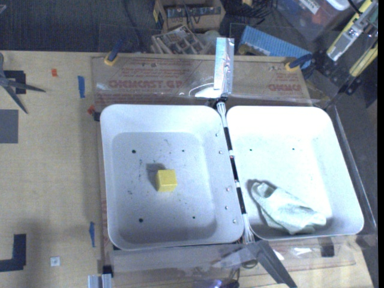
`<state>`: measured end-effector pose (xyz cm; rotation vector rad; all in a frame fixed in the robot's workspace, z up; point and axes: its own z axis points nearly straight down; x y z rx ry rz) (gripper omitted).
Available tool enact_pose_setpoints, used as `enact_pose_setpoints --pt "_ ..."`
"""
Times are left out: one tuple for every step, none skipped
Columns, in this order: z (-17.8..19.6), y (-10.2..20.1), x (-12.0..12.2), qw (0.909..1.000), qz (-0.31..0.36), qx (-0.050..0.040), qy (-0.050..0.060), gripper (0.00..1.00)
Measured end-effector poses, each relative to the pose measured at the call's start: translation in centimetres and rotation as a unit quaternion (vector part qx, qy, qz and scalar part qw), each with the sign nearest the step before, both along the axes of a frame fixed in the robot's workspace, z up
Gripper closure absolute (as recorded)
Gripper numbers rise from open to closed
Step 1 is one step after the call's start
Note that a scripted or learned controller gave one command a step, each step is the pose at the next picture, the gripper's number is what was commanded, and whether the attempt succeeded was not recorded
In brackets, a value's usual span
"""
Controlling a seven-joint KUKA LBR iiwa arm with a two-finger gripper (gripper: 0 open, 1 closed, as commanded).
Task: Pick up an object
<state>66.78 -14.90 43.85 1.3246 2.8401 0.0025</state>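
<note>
- A small yellow cube-shaped block (167, 180) lies flat near the middle of the left shallow white plastic bin (120, 131), well apart from every wall.
- A crumpled white cloth with a grey edge (287, 207) rests in the near part of the right shallow white plastic bin (312, 131), close to its front wall.
- The two bins sit touching along their inner rims on the pale wooden bench (48, 179).

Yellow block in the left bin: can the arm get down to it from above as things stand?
Probably yes. The yellow block sits alone near the middle of the left bin, away from its walls. The crumpled white cloth lies in the right bin.
</note>
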Motion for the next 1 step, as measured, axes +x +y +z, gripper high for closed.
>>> enact_pose_setpoints --pt "0.02 1.96 -1.46 0.9798 0.200 -0.0011 0.000 1.00"
